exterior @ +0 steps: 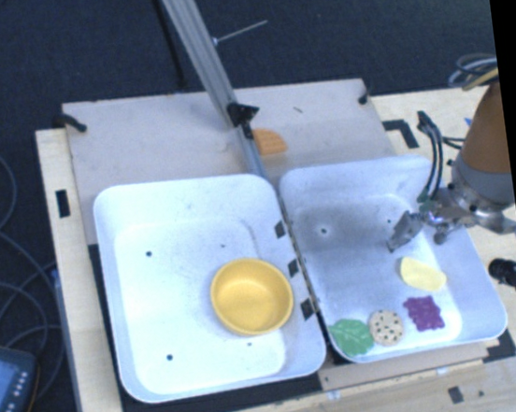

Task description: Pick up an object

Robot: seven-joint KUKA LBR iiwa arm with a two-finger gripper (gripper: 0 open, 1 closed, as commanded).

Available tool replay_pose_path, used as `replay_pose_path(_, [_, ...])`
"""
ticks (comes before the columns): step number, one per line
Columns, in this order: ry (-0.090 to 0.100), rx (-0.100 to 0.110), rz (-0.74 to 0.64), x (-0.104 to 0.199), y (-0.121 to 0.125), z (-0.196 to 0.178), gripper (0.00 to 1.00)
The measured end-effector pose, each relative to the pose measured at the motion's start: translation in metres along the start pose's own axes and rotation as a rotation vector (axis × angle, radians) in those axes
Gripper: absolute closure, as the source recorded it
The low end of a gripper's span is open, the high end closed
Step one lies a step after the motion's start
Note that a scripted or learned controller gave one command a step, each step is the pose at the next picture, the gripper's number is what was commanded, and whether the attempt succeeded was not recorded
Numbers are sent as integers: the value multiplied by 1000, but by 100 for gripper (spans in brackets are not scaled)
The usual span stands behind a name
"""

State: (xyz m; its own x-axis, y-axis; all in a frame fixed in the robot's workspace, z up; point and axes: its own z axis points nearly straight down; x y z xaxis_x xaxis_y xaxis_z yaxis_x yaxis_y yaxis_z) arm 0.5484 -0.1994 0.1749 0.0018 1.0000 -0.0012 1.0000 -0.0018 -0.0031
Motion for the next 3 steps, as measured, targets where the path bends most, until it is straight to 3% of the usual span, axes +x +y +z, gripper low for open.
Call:
replay_pose_path(1, [0,0,-1,-2,-3,43,0])
replay_pose_path(2, [-1,-10,9,-4,-1,29,100])
replay_pose_path(3, [-1,-11,-5,5,0,-25,100])
